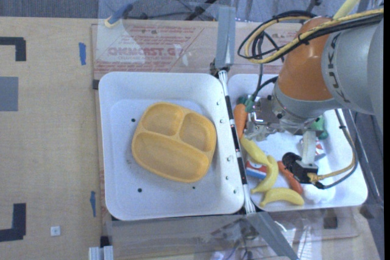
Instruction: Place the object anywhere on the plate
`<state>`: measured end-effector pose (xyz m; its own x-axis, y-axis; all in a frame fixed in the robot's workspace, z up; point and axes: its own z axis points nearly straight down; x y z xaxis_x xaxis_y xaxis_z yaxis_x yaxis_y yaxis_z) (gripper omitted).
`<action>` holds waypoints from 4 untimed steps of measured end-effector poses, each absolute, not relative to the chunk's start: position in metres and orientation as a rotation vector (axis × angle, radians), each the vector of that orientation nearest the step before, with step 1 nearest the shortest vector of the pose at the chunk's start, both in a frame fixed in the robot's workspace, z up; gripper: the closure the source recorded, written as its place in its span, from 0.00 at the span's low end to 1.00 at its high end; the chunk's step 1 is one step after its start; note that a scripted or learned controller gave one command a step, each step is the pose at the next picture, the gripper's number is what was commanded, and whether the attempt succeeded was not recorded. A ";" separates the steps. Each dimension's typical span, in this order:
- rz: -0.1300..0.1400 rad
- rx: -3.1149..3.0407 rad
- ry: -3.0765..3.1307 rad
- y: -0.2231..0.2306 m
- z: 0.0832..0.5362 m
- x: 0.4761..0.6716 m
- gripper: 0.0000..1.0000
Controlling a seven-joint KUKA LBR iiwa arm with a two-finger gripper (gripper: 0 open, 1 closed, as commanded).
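Note:
A yellow plate (173,142) with three compartments lies in the left bin (116,192) with nothing on it. My gripper (262,120) hangs low over the left part of the right bin (353,189), under the orange wrist band. It is just right of an orange carrot (241,119) and above a yellow banana (258,152). I see nothing clearly held between its fingers, as the wrist hides much of that spot.
More toys lie in the right bin: a second banana (282,196) at the front, a red piece (292,179), a red and blue item (255,171), and a green piece (320,128) by the arm. A metal divider (234,143) separates the bins.

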<state>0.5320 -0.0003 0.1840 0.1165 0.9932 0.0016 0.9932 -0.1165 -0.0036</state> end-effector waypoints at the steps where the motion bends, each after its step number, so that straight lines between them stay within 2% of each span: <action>1: 0.003 -2.379 -2.047 -0.063 0.184 0.486 1.00; 2: 0.000 -2.300 -2.141 -0.090 0.252 0.480 1.00; 3: 0.000 -2.300 -2.141 -0.090 0.252 0.480 0.00; 4: 0.000 -2.301 -2.144 -0.090 0.261 0.481 1.00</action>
<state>0.4808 -0.0902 0.2612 0.0706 0.9975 -0.0020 0.9975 -0.0706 0.0024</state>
